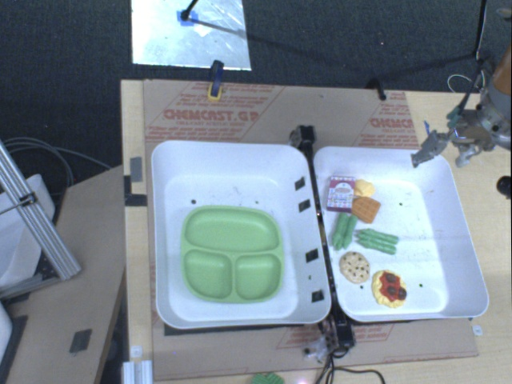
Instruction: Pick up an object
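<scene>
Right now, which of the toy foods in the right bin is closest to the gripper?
The yellow piece beside the pink box. It sits at the top of the cluster, nearest the gripper at the bin's upper right corner; the cookie and pizza lie far lower.

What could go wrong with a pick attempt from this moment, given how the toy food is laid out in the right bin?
The items are crowded: the crinkled orange piece touches the pink box, and the green beans lie beside another green piece, so a grasp may nudge neighbours or catch two. The cookie and pizza piece look flat, so fingers might slide off. The gripper sits at the right bin's far rim, risking contact on descent.
</scene>
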Available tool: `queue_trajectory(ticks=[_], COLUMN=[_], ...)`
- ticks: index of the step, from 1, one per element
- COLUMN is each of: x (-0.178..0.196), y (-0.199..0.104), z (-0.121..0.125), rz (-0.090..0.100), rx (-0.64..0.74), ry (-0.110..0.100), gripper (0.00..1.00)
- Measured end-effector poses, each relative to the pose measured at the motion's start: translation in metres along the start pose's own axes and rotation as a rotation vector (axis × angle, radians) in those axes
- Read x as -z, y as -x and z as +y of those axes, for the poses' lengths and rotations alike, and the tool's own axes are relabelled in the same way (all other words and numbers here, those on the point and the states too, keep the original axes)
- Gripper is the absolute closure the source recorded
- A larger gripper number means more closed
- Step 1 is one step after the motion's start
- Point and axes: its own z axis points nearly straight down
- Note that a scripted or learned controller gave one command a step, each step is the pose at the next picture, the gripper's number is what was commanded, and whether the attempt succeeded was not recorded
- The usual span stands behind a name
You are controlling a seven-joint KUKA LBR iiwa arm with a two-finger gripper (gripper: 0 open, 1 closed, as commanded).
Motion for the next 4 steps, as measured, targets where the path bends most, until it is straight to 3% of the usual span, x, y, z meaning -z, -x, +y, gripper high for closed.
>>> queue_trajectory(ticks=[1, 2, 3, 4], x=[-0.078, -0.098, -0.165, -0.149], y=[-0.068, -0.065, -0.072, -0.070], z=[0.044, 0.011, 0.001, 0.003], rz=[0.004, 0.001, 0.003, -0.002], rx=[0.008, -0.002, -0.004, -0.002], ry=[-0.004, -0.005, 0.005, 0.013], gripper=[0.00, 0.00, 0.00, 1.00])
